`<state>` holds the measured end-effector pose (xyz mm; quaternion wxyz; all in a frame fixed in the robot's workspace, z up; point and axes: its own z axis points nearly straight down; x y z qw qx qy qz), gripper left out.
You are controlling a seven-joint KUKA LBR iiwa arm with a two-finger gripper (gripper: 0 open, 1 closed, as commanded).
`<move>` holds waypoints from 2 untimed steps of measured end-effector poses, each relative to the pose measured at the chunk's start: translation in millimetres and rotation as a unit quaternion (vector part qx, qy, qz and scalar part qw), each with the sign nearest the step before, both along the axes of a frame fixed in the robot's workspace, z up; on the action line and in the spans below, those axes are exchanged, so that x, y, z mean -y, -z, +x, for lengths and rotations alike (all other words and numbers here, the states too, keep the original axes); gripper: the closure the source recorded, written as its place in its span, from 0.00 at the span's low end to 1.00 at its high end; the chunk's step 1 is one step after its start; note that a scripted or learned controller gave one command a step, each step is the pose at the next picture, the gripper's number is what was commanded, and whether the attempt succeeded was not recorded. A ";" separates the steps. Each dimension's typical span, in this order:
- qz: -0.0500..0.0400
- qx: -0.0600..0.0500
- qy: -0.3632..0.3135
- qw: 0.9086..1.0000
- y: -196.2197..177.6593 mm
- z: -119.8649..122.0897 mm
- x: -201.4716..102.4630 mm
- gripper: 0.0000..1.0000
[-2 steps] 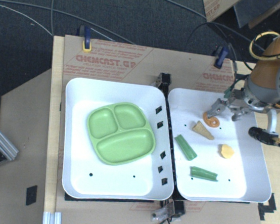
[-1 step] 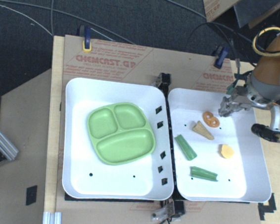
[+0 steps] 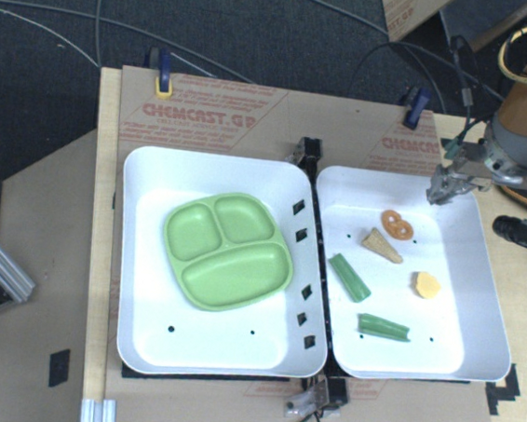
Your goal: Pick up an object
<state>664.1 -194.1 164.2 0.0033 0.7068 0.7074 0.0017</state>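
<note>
The right bin (image 3: 473, 354) holds several small food toys: an orange pretzel (image 3: 396, 225), a tan wedge (image 3: 382, 246), a yellow piece (image 3: 427, 286), and two green pieces, one slanted (image 3: 348, 276) and one lying flat (image 3: 383, 329). My gripper (image 3: 446, 191) hangs over the bin's far right corner, up and to the right of the pretzel. Nothing shows between its tips.
The left bin (image 3: 139, 323) carries a green divided plate (image 3: 228, 249). Black clips (image 3: 308, 151) join the two bins along the middle seam. Blue clamps (image 3: 165, 70) hold the cardboard base at the back. Cables trail over the dark floor behind.
</note>
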 end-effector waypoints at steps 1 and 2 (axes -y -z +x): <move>0.000 0.000 0.000 1.000 -61.2 -0.4 -8.5 1.00; 0.000 0.001 -0.001 1.000 -118.4 -4.8 -17.0 1.00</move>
